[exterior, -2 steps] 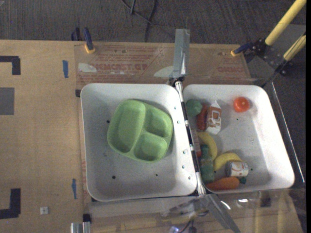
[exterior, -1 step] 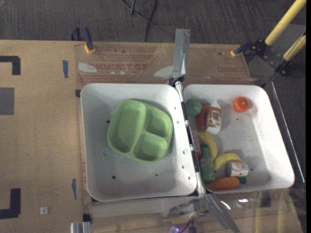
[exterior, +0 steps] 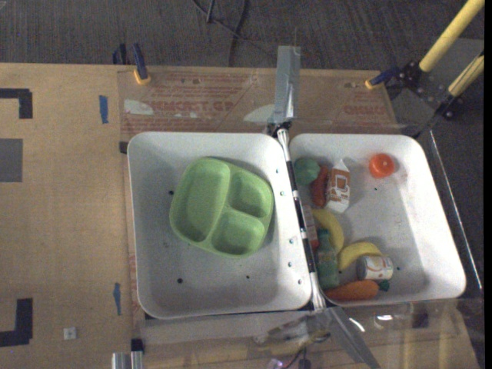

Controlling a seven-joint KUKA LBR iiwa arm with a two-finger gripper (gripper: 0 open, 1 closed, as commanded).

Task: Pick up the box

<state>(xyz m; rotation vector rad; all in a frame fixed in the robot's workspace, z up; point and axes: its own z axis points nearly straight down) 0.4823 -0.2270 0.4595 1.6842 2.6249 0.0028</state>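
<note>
The box (exterior: 338,186) is a small white carton with a red-orange print, lying in the right bin (exterior: 415,229) near its left wall. It rests against a red item (exterior: 320,188) and below a green round item (exterior: 306,171). Nothing is touching the box from above.
The right bin also holds an orange ball (exterior: 381,164), two bananas (exterior: 330,227) (exterior: 358,252), a green bottle (exterior: 327,261), a small can (exterior: 376,267) and a carrot (exterior: 352,290). The left bin (exterior: 154,267) bears a green divided plate (exterior: 223,205). A yellow-handled clamp (exterior: 438,52) stands at the upper right.
</note>
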